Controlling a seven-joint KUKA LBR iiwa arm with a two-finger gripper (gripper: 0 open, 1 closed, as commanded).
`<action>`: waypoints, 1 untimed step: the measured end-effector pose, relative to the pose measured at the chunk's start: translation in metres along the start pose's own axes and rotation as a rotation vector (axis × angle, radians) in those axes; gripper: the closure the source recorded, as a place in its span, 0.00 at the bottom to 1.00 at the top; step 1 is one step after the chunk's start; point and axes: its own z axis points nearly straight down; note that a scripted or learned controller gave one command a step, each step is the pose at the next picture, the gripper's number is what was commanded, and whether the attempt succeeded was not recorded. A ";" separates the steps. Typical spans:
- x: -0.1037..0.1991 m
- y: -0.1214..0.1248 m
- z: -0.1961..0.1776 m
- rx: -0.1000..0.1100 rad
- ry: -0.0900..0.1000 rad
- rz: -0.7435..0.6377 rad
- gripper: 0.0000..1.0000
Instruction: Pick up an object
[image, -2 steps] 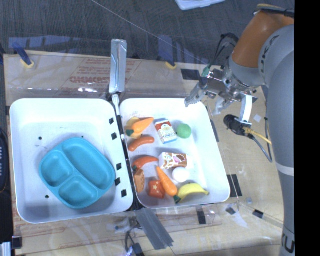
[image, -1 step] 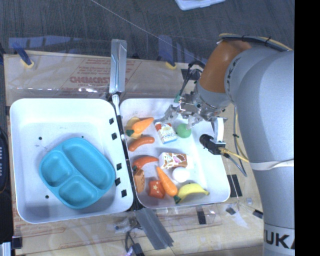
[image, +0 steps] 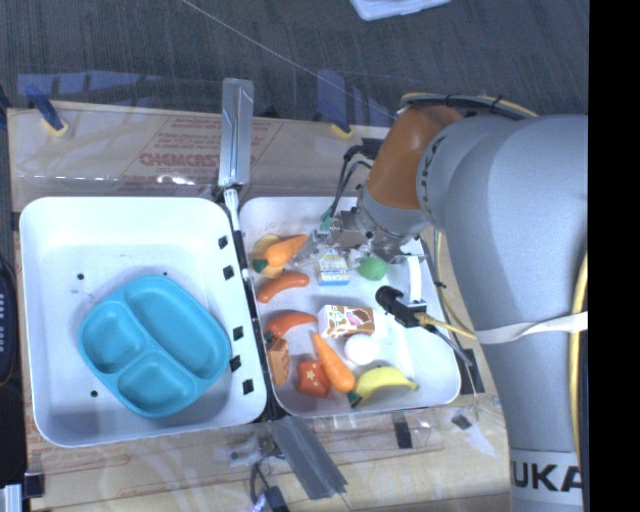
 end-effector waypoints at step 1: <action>0.002 -0.010 -0.008 0.002 0.000 0.172 0.00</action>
